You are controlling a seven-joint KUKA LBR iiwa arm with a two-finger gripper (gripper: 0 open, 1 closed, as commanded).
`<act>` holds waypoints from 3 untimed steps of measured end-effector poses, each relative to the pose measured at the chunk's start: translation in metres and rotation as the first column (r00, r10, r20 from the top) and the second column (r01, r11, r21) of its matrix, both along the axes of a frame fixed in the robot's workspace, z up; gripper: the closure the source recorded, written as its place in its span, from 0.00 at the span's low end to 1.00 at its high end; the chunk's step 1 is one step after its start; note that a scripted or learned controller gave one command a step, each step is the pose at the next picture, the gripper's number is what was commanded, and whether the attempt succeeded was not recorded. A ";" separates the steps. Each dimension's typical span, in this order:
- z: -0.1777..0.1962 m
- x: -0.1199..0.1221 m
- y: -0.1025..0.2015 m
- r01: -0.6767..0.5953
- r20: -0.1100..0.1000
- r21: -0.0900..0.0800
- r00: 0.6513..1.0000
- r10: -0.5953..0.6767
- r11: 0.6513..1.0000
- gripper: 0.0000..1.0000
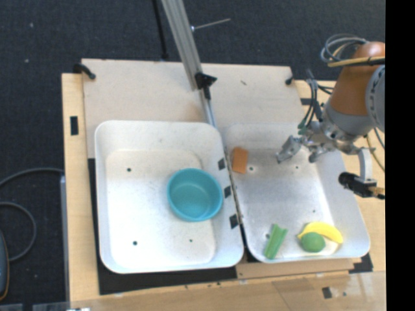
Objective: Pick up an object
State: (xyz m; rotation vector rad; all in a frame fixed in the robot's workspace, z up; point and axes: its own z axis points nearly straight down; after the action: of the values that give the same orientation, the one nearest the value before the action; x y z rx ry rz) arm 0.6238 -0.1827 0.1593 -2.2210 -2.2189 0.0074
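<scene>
The claw (pixel 299 149) hangs open and empty over the right bin (pixel 295 193), with the orange block (pixel 239 160) off to its left, so it might close on nothing.

Bright, even light (slightly soft focus), faint shadows.

— What sort of place is this?
— A robotics lab: a plywood worktop (pixel 259 86) on dark carpet, two white bins (pixel 117 141), an aluminium camera post (pixel 185 37), loose cables (pixel 19 193).
</scene>
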 end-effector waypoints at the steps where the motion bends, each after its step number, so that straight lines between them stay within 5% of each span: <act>1: -0.053 -0.001 -0.001 0.001 0.001 0.000 1.000 -0.001 1.000 0.00; 2: -0.038 0.001 -0.002 0.004 0.009 -0.001 1.000 -0.004 1.000 1.00; 3: 0.016 -0.003 -0.012 -0.001 0.012 -0.001 1.000 0.001 1.000 1.00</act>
State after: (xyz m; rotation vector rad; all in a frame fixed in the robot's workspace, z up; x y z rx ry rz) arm 0.6212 -0.1946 0.1754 -2.2263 -2.2260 -0.0049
